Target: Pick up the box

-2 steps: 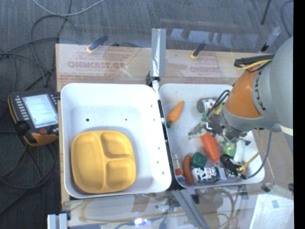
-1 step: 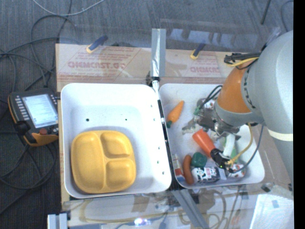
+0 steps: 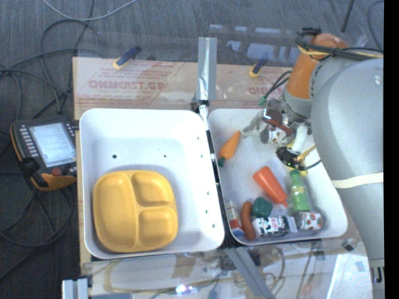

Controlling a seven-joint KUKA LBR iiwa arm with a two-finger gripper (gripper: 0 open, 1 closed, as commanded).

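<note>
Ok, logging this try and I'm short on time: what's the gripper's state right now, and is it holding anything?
Gripper: cannot be told. It sits over the far part of the right white bin, near the small orange carrot.

**Box lying at the right bin's front edge**

The box (image 3: pixel 272 225), a small carton printed in black-and-white patches, is lying on its side along the front wall of the right bin (image 3: pixel 219 185), touching neighbouring items on both ends

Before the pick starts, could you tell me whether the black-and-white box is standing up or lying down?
Lying down: the box rests on its long side along the right bin's near wall, beside the other toys.
</note>
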